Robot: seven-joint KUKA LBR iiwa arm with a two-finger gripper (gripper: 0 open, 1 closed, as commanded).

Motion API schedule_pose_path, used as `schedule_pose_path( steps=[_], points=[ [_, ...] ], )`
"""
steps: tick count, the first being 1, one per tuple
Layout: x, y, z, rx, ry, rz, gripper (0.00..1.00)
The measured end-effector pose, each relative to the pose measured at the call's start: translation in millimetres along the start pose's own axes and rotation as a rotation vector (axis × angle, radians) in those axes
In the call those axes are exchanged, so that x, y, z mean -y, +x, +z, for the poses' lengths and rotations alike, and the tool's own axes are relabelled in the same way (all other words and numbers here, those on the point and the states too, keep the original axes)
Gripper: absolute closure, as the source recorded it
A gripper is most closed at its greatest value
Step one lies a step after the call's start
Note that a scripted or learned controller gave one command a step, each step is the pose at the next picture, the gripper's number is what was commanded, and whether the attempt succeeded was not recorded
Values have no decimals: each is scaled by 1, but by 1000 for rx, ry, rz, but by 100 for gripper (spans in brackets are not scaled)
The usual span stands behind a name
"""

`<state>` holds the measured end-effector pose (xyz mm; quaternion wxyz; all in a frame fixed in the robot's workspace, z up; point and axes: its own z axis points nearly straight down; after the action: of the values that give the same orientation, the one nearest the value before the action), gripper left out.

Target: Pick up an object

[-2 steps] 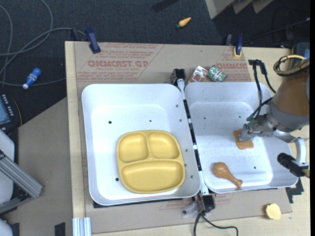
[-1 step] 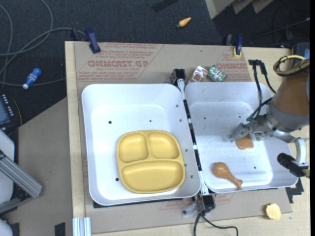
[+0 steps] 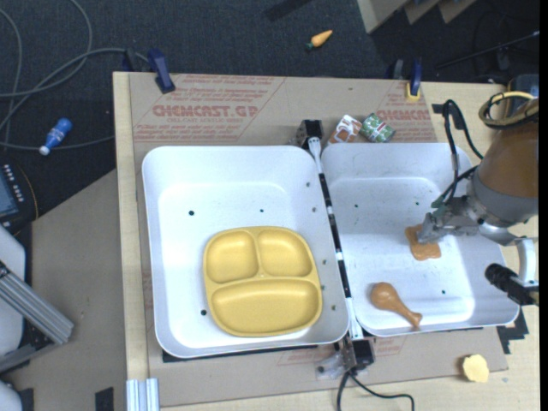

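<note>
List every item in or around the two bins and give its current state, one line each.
Yellow divided plate: flat in the left bin, compartments bare.
Toy drumstick: lying on its side in the right bin, untouched.
Brown flat piece: lying in the right bin, directly under the hand.
Yellow chunk: on the bench outside the bins.
Small packets: on the bench behind the right bin.

The two white bins [image 3: 171, 255] look like smooth plastic with a soft shine. The yellow divided plate [image 3: 259, 281] is seen as plastic too — smooth and a little glossy. The bench top [image 3: 214, 101] looks like brown cardboard or paper, matt, with red print. The drumstick [image 3: 394, 303] and the flat brown piece [image 3: 424, 245] look like toy plastic. The arm [image 3: 509, 174] is covered in smooth shell — a glossy orange band over grey. The floor [image 3: 197, 11] looks like dark, rough carpet.
</note>
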<state>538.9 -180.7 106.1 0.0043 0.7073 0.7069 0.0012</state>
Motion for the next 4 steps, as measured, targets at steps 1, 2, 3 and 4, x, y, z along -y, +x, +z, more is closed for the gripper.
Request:
schedule_pose_path(
  steps=[1, 2, 3, 4],
  points=[
    [0, 0, 1, 0, 1, 1, 0],
    [9, 22, 21, -3, 7, -2, 0],
    [7, 20, 9, -1, 2, 0, 100],
    [8, 21, 10, -1, 3, 0, 0]
  ],
)
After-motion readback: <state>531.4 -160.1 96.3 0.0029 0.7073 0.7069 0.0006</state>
